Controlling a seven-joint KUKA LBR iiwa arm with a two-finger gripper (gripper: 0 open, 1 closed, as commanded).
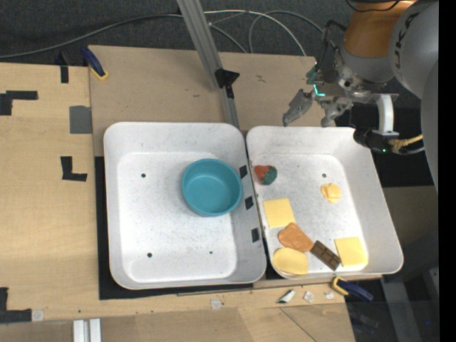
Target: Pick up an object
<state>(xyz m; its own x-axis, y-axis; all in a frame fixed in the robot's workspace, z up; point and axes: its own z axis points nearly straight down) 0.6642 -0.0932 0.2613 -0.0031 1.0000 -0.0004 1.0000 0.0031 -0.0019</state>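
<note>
I see the gripper (311, 114) up at the far rim of the right bin (370, 191), hanging above the counter (43, 191) edge rather than over the objects — the two fingers (296, 110) are spread apart with nothing between them. The arm (385, 27) comes in from the upper right, orange band visible above the wrist. Right bin contents: a small red and teal object (266, 174) near the left wall, toward the far end; a small yellow piece (330, 192) to the right of it, well apart; a pale yellow square block (278, 212) below the red and teal object; an orange-brown piece (295, 236) just below that block, touching or nearly touching a dark brown bar (325, 254) at its lower right; a pale yellow rounded object (291, 261) at the near left corner, just under the orange-brown piece; another yellow square block (350, 252) at the near right, just beside the brown bar. All of these lie flat on the bin floor, none lifted. Left bin (128, 191) holds a teal bowl (211, 187), upright, toward its right side. The two bins sit touching along their shared edge. A grey metal pole (206, 48) slants down from the top to the far edge of the bins, and cables (249, 23) run across the dark surface behind — the gripper is well apart from every object in the right bin.
</note>
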